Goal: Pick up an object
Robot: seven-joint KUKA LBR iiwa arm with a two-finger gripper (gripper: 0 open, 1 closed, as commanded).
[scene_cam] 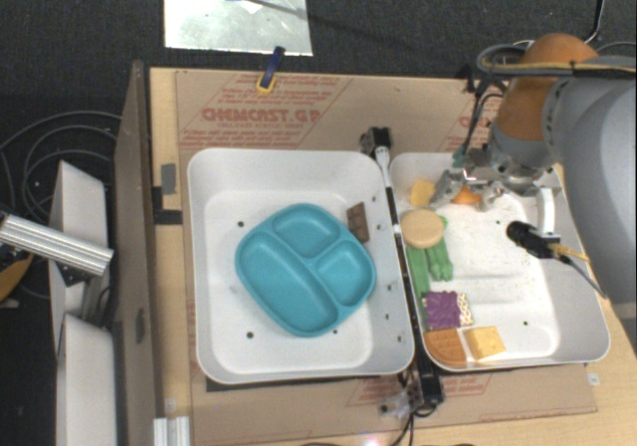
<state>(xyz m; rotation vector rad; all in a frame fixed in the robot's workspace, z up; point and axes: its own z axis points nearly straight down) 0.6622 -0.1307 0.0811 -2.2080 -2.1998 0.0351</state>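
The end effector [468, 185] hangs low over the right bin's [557, 334] far-left corner, beside an orange piece [464, 197] and a yellow piece [422, 193]. Its grip I cannot tell. This looks like the reaching step; next, a clean closing and lift.

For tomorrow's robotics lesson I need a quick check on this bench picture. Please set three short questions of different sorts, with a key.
1. True or false: the blue divided plate lies in the right bin.
2. Which item lies nearest the hand? A) purple piece B) small orange piece C) brown block
3. Fill in: the green pieces lie just below the round ___ disc.

Key: 1 false, it lies in the left bin; 2 B; 3 tan.
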